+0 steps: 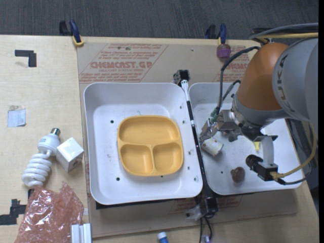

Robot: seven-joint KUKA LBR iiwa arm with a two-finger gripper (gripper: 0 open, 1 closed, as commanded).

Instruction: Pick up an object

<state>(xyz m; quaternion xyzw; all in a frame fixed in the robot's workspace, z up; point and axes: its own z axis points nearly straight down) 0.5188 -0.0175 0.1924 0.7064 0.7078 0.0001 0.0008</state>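
Note:
In the right bin [223, 184], a small white block-like object [212, 146] lies close to the left wall. My gripper [210, 128] hangs just above and slightly behind it, at the end of the grey and orange arm [263, 85]. I see nothing clearly held in it. Near the bin's front lies a small brown lump [237, 174]. A yellow divided plate [150, 145] rests in the middle of the left bin [101, 135].
The arm covers much of the right bin's back and right side, where a small yellow-green piece [257, 146] peeks out. Outside the bins on the left lie a spiral light bulb [39, 162], a white cube [70, 154] and crumpled pink plastic [48, 214].

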